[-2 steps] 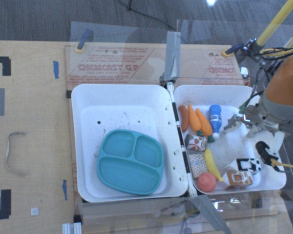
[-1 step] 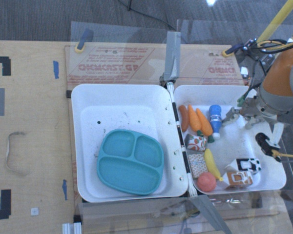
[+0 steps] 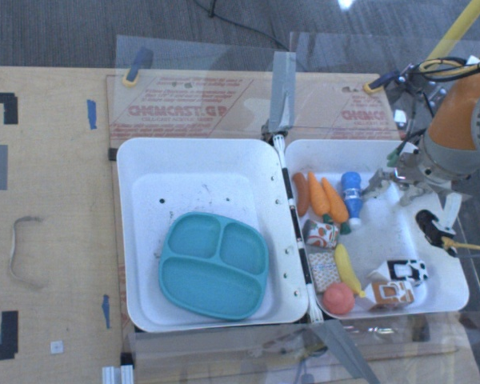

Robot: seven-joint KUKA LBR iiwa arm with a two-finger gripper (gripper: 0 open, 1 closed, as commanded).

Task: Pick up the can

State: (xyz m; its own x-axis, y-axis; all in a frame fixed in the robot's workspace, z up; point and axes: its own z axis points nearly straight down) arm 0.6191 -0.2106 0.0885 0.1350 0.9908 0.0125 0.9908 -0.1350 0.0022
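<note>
The can (image 3: 321,233) is short, with a white and orange-brown label. It sits in the right bin (image 3: 456,294) near the bin's left wall, just below the carrots. My gripper (image 3: 386,182) hangs over the upper middle of that bin, right of a blue bottle (image 3: 352,194). It is up and to the right of the can and clearly apart from it. Nothing shows between the fingers.
Two orange carrots (image 3: 318,195) lie above the can. A yellow banana (image 3: 346,269), a red ball (image 3: 339,299), a brown carton (image 3: 392,294) and a black-and-white item (image 3: 408,271) fill the bin's lower part. The left bin (image 3: 144,166) holds a teal divided plate (image 3: 214,266).
</note>
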